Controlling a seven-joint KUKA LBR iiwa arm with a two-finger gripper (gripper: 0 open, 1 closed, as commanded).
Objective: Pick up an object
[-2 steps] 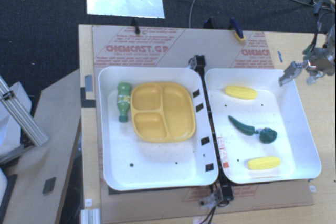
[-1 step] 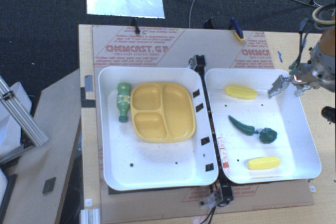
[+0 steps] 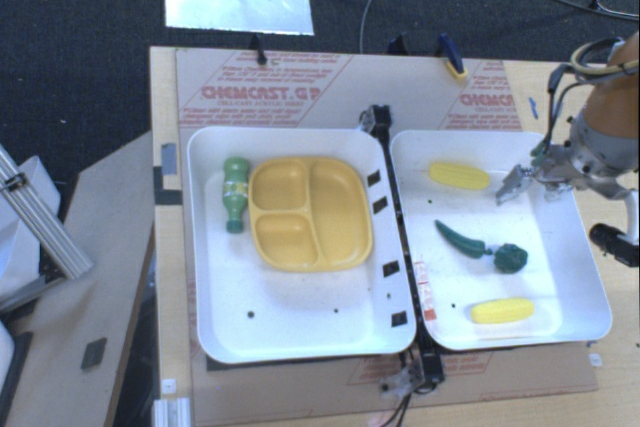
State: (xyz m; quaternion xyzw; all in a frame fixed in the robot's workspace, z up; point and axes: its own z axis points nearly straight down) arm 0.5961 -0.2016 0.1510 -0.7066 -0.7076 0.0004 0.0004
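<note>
Yellow corn cob [image 3: 459, 177] just beside pincer [image 3: 512, 185], untouched

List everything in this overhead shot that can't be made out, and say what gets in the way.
- Gripper, camera view: the fingers are too small and blurred to judge their state.
- Arm, camera view: cut off by the right edge, so its upper links are out of frame.
- Green bottle, camera view: label too small to read.
- Dark green vegetable, camera view: too small to identify the type.
- Aluminium frame, camera view: cut off by the left edge.
</note>
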